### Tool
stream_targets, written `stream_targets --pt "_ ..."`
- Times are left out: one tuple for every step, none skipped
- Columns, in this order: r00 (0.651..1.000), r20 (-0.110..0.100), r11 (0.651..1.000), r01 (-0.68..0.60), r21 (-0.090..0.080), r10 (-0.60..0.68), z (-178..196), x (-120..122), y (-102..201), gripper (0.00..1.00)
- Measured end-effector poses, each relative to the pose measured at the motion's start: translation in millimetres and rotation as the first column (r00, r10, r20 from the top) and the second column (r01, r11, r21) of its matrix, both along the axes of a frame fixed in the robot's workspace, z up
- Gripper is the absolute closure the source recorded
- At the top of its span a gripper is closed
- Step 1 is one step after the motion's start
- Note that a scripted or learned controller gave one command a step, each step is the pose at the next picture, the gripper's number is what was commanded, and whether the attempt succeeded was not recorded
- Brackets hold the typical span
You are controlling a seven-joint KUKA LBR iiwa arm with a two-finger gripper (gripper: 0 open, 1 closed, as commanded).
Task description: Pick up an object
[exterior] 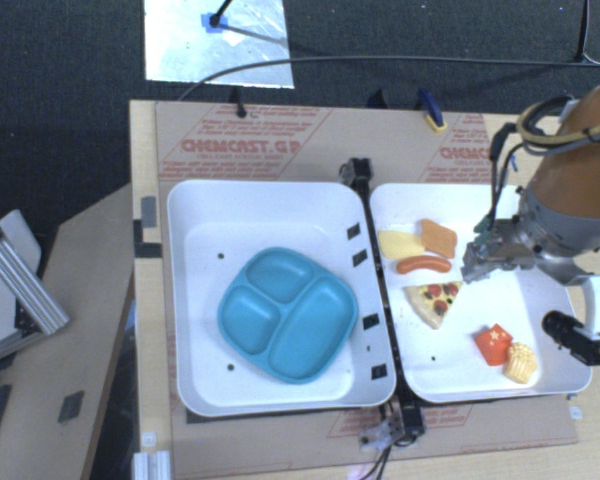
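The right bin (550,383) holds toy food. A yellow cheese slice (400,242) and an orange piece (440,237) lie at its far left, with a red sausage (423,264) just in front of them. A pizza slice (434,300) sits below the sausage. A red piece (494,343) and a pale yellow corn piece (521,362) rest near the front right. My gripper (476,265) hangs over the middle of this bin, just right of the sausage and above the pizza slice. Nothing shows between its tips.
The left bin (195,228) holds a blue divided plate (287,313). A black hinge strip (372,268) runs between the bins. The grey and orange arm (575,183) covers the right bin's far right corner. Cables cross the dark floor behind the bench.
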State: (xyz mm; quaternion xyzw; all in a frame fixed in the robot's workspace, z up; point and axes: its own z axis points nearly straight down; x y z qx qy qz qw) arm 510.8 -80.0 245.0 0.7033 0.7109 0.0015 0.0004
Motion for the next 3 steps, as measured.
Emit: stream_targets --pt "1.000 -0.002 1.000 0.000 0.001 0.000 -13.3 7.8 56.5 1.00" --pt "1.000 -0.002 1.000 0.000 0.000 0.000 -24.7 14.7 113.1 1.00" --pt "1.000 -0.001 1.000 0.000 0.001 0.000 -32.5 23.6 164.1 1.00"
